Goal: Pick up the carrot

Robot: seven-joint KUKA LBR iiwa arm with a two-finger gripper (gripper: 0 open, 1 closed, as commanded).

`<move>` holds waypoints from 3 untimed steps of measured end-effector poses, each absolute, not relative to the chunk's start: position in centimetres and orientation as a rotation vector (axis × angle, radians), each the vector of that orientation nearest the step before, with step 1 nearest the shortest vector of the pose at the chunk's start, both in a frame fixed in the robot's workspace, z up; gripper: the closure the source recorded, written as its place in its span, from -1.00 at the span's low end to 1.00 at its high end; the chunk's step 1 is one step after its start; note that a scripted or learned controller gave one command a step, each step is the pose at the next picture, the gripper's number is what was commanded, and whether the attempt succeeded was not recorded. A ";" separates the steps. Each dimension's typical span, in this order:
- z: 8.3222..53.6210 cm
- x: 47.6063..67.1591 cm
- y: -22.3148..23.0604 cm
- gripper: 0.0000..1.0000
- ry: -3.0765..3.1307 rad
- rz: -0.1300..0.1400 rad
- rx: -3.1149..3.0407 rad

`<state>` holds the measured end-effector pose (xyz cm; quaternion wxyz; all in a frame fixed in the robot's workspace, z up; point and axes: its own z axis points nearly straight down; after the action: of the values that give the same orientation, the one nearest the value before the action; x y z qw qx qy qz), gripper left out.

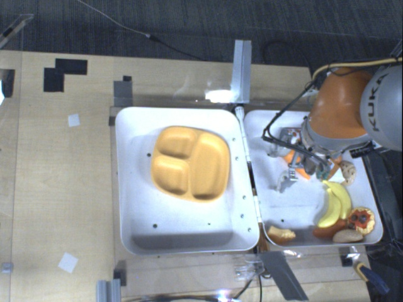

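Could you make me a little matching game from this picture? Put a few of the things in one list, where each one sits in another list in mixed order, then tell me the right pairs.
Things:
1. yellow divided plate
2. banana
3. carrot
4. gripper

Places:
A. front right part of the right bin
B. just under the arm's wrist, a bit of orange showing
C. middle of the left bin
D. low over the upper middle of the right bin

Pairs: 1-C, 2-A, 3-B, 4-D
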<state>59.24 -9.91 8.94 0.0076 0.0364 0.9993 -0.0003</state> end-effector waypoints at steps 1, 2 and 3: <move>10.3 59.5 -9.8 1.00 3.116 -0.001 0.105; 19.0 66.5 -4.8 1.00 3.102 0.005 0.380; 18.8 66.3 -4.9 -1.00 3.106 0.003 0.383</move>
<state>66.34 -4.95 18.80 0.0059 0.1223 0.9925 0.0009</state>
